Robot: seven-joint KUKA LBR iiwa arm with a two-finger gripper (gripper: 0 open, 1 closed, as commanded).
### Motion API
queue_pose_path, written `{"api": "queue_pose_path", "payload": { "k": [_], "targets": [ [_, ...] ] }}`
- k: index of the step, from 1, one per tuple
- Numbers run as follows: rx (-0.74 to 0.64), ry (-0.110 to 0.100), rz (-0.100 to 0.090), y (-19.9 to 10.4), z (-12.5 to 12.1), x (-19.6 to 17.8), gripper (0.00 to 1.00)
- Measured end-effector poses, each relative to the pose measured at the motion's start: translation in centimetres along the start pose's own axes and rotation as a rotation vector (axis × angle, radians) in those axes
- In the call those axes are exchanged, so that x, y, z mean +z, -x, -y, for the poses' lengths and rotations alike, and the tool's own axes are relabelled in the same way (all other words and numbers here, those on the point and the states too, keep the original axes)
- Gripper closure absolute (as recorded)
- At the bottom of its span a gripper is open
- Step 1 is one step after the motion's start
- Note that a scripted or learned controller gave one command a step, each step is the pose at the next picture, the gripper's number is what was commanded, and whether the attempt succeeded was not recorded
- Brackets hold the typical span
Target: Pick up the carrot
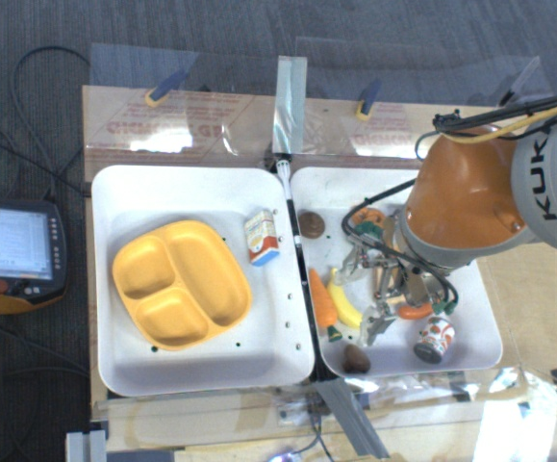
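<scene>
Now hovering, gripper (382,308) spread and holding nothing, beside banana (344,301); could snag that instead of carrot (322,299).

Yellow tray (180,282) and carton (262,236) in the left bin (114,354), banana (345,304) in the right bin (480,340), pendant (16,253) on the floor

The bench (114,104) is a pale board set on dark grey carpet (259,8). Two shallow white bins lie on it side by side: the left bin (114,354) and the right bin (480,354), their inner rims touching along the middle. On the far strip of the board, clear plastic sheets (201,128) are held by blue clips (165,87).
</scene>
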State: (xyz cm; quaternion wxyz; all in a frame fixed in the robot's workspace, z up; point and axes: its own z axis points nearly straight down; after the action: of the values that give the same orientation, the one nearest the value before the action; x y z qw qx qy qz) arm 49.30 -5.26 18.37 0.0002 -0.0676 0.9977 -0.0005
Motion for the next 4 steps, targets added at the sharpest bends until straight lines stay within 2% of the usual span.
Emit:
{"api": "queue_pose_path", "payload": {
  "k": [3, 4],
  "targets": [
    [0.000, 0.000, 0.000, 0.0, 0.0, 0.0, 0.00],
    [-0.109, -0.003, 0.014, 2.9, 4.6, 9.2, 0.00]
  ]
}}
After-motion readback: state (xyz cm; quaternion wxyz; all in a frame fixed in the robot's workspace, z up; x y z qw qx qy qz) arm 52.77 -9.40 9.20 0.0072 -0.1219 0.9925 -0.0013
